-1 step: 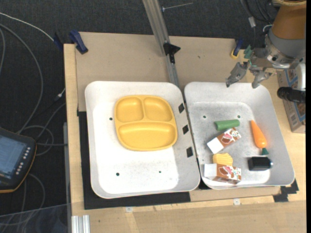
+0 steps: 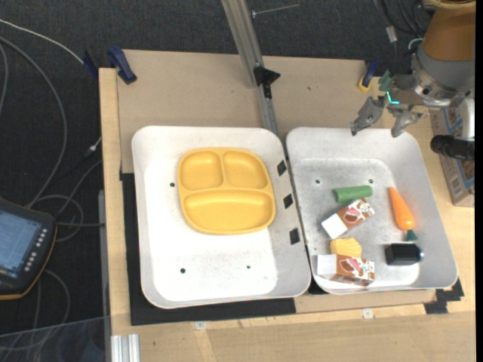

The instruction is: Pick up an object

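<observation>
Above the far rim of the right bin (image 2: 430, 164), near its back right corner, the gripper (image 2: 375, 121) hangs with its two fingers spread apart and nothing between them; the grey arm with its orange band enters from the upper right. All the loose things lie in that bin, well apart from the gripper. A green piece (image 2: 353, 193) lies near the middle, and just in front of it sits a small carton (image 2: 349, 217), tilted. To the right a carrot (image 2: 401, 210) lies lengthwise, its tip toward the back. A black block (image 2: 402, 254) rests close in front of the carrot. Near the front rim a yellow piece (image 2: 346, 247) touches a second carton (image 2: 348, 268) lying flat. The left bin (image 2: 155, 225) holds a yellow tray (image 2: 225, 190) with three compartments, set toward its back half.
</observation>
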Motion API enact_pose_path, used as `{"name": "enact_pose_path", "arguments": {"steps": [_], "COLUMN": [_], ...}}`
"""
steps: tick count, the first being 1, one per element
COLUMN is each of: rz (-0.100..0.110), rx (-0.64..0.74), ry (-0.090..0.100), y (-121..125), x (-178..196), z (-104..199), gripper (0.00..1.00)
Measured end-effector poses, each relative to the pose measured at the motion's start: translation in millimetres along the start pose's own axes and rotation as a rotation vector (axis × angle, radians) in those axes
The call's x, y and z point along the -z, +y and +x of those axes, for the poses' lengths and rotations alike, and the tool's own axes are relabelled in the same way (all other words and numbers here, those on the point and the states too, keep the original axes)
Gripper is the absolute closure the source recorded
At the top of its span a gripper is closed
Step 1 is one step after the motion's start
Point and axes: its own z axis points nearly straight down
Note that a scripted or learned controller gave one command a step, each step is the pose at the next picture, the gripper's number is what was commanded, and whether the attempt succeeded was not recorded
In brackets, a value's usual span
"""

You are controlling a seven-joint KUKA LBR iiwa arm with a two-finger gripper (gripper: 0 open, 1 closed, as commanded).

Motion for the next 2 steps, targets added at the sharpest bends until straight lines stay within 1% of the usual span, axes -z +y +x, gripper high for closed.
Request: {"name": "enact_pose_path", "arguments": {"steps": [1, 2], "rz": [0.003, 0.003], "rx": [0.001, -0.002], "ry": [0.001, 0.000], "y": [7.0, 12.5], "x": [-46.3, -92.4], "z": [4.9, 0.8], "gripper": [0.00, 0.00]}}
